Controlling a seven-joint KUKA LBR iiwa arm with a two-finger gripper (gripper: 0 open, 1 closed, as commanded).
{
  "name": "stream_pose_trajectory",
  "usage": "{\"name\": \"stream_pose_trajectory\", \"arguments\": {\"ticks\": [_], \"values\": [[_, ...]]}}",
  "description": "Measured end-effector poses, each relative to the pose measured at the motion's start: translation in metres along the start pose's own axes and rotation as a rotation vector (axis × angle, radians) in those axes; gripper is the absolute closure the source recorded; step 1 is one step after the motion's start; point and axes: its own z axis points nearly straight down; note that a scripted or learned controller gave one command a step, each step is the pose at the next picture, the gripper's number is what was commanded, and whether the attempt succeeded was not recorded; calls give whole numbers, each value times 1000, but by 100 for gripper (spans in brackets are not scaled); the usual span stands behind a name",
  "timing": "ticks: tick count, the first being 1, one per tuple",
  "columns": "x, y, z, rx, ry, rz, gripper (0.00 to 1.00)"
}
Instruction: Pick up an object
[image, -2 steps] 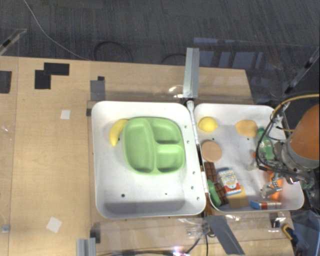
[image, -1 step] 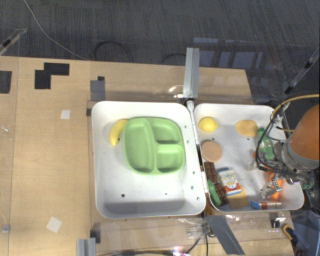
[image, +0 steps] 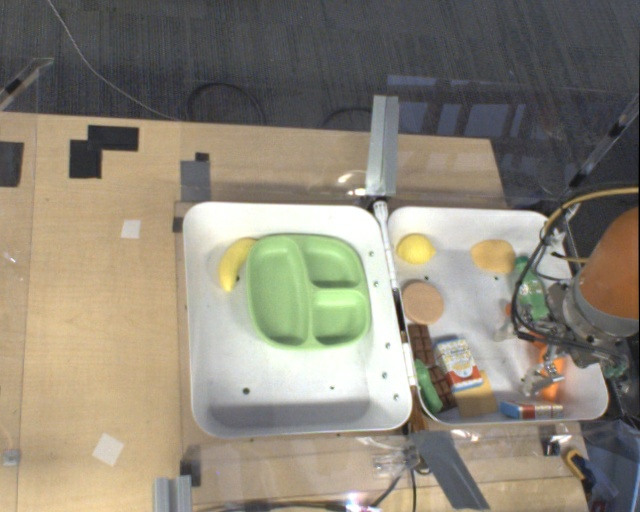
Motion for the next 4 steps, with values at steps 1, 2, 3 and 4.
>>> {"name": "stream_pose_trajectory", "arguments": {"ticks": [1, 2, 3, 4], "values": [[1, 0, 0, 1, -3, -15, 0], [1, 0, 0, -3, -1, 7, 0], [0, 0, 0, 1, -2, -29, 0], [1, 0, 0, -2, -3, -1, 0]]}}
